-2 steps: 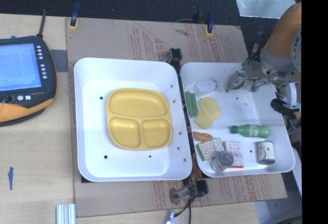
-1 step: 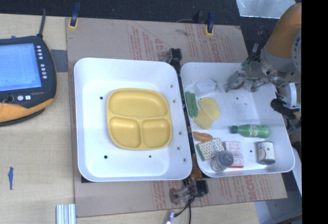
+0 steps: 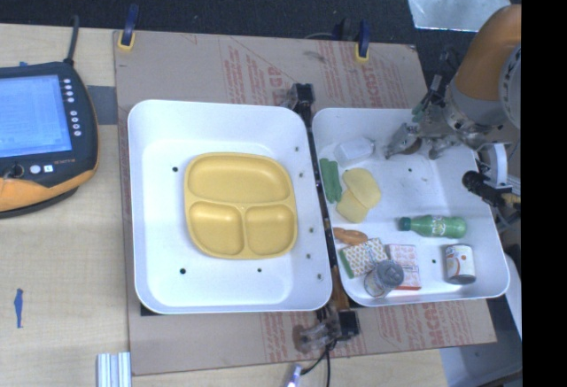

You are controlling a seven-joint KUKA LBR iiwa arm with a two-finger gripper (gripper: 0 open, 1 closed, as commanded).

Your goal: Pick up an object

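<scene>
The right bin (image 3: 496,286) holds several small objects. Among them are a green bottle (image 3: 432,225) lying on its side, a small white and red can (image 3: 458,263), and two pale yellow pieces (image 3: 359,192). A green strip (image 3: 330,180) lies by the left wall, and a clear plastic piece (image 3: 354,149) sits near the back. My gripper (image 3: 416,143) hangs over the back of this bin, to the right of the clear piece. It is open, with its fingers (image 3: 393,146) spread and nothing between them.
The left bin (image 3: 146,270) holds a yellow divided tray (image 3: 241,204). At the right bin's front left lie an orange piece (image 3: 352,236), patterned packets (image 3: 365,256) and a grey round tin (image 3: 385,276). A tablet controller (image 3: 40,128) rests on the bench at far left.
</scene>
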